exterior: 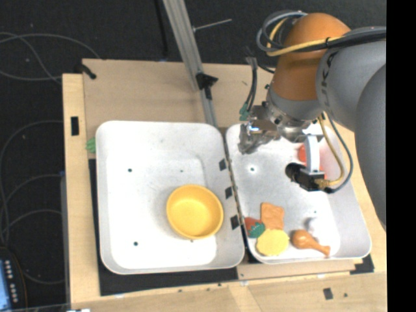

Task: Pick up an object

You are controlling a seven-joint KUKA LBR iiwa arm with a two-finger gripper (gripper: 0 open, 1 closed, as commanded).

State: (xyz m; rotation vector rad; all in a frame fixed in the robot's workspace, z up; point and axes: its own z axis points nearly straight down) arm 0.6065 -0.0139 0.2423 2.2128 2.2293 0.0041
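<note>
Objects for picking lie in the right bin (338, 194), grouped at its near edge. Gripper (249, 142): hangs at the far left corner of the right bin, just beside the divide between the two bins, and its fingers point down over bare white floor with nothing between them; whether they stand open or closed cannot be made out from this slanted view. Arm (351, 57): grey, with an orange band (305, 51) above the wrist, reaching in from the right and looped with yellow and black cables.

Right bin, outward from the gripper: a red-and-white item (311, 156) under the wrist, partly covered by the arm, possibly a small container. At the near edge, well apart from the gripper, sit an orange cracker-like square (273, 216), a yellow round piece (272, 242) touching it, a small green-and-red piece (254, 227) just beside both on the left, and an orange drumstick-shaped toy (308, 241) to their right.

Left bin (130, 155): holds a yellow bowl (193, 211), upright, near its near right corner.

Bench (130, 77): tan board carrying both bins, with a slanted metal rail (185, 38) at the far side.
</note>
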